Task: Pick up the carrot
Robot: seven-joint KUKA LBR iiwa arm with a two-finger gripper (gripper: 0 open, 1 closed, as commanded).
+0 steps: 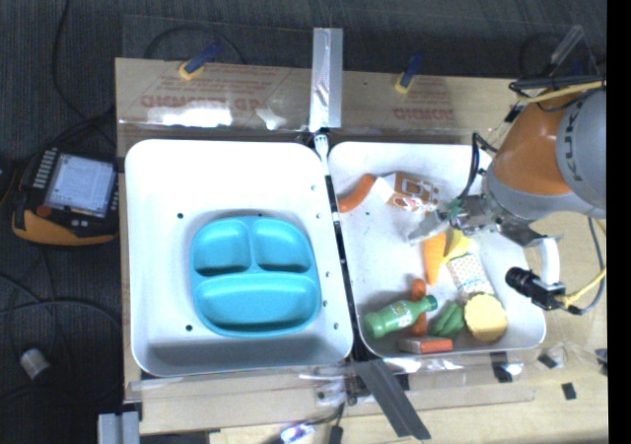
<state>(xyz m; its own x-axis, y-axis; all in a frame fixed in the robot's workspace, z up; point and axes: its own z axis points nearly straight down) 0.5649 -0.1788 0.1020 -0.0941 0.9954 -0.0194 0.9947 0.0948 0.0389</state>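
Carrot (pixel 433 257), an orange tapered wedge, lies near the centre of the right white bin (pixel 380 240), wide end up, just below the gripper (pixel 455 213). The gripper, at the end of the grey arm (pixel 552 161) with its orange band, hangs over the bin's upper right; whether its claw is open or closed cannot be told. A second orange curved piece (pixel 355 192) lies at the bin's upper left, beside a small printed packet (pixel 412 191) whose writing is illegible. Lower frame: a glossy green bottle (pixel 397 316) with a red cap, a yellow rounded block (pixel 484 317). The left bin (pixel 158 235) bears a smooth blue compartment tray (pixel 256 272).
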